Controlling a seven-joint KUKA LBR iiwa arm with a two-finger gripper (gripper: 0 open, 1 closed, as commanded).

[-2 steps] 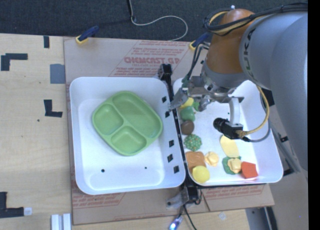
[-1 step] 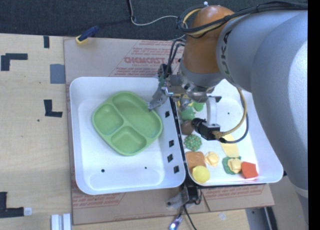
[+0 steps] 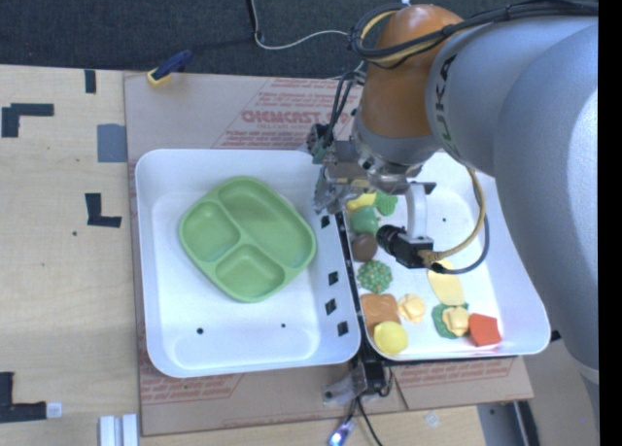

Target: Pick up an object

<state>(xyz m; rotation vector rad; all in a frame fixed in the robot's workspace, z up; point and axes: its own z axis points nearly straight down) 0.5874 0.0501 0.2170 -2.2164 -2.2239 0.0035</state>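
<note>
My gripper (image 3: 362,203) reaches down into the top left corner of the right bin (image 3: 515,308), over a small heap of toy food. A yellow piece (image 3: 362,200) and a green piece (image 3: 385,205) lie right at its tip, but the wrist hides the contact. Below lie a brown round piece (image 3: 365,247), a green broccoli-like piece (image 3: 375,276), an orange-brown piece (image 3: 379,308) and a yellow lemon (image 3: 391,338). Further right are a pale yellow slice (image 3: 446,287), a small yellow piece (image 3: 412,308), a green-yellow piece (image 3: 451,320) and a red-orange block (image 3: 484,329).
The left bin (image 3: 165,337) holds a green divided tray (image 3: 247,236). A black divider with white marks (image 3: 336,279) runs between the bins. The large grey arm (image 3: 525,133) covers the upper right. A cable (image 3: 457,259) loops over the right bin.
</note>
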